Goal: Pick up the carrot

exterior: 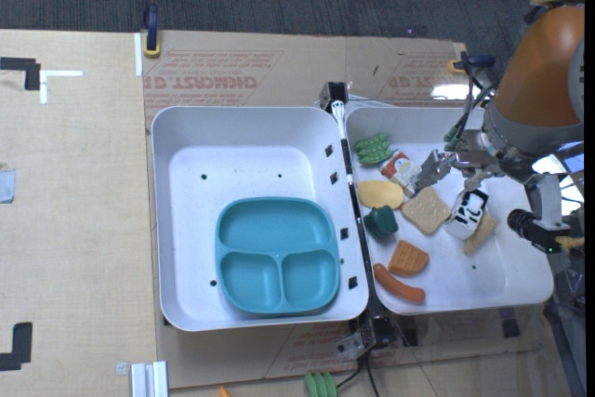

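From the camera view, my gripper (435, 167) hovers at the upper middle of the right bin (521, 288), fingers slightly parted and holding nothing. I judge I'm at the approach step. The carrot (409, 258), a ridged orange wedge, lies lower in that bin, just above the smooth sausage (400, 284). Next I must travel down-frame, centre over it, then descend.
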Robot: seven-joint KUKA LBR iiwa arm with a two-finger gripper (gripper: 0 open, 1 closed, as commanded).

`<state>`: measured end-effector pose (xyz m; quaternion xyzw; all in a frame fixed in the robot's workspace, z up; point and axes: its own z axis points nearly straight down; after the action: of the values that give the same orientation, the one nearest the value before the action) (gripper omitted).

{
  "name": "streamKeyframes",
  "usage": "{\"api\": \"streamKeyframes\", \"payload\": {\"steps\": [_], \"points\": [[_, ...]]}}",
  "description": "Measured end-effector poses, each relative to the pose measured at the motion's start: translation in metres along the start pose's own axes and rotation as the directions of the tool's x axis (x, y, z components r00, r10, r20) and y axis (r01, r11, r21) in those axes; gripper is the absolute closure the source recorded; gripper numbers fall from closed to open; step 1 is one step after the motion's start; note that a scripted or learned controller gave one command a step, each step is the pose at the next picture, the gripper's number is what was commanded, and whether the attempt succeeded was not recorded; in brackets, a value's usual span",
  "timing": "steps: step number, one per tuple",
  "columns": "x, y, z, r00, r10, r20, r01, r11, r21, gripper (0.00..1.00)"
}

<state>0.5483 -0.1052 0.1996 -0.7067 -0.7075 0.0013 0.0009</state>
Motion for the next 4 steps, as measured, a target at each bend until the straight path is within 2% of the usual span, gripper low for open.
{"api": "streamKeyframes", "payload": {"steps": [1,2,3,4], "points": [[0.011,-0.048,0.109,0.997,0.072,-0.001,-0.072,0.997,-0.002,0.00],[0.011,-0.047,0.100,0.997,0.077,-0.001,-0.077,0.997,-0.003,1.00],[0.011,-0.047,0.100,0.997,0.076,-0.001,-0.076,0.997,-0.003,0.00],[-0.031,0.007,0.108,0.970,0.244,0.000,-0.244,0.970,-0.001,0.00]]}}
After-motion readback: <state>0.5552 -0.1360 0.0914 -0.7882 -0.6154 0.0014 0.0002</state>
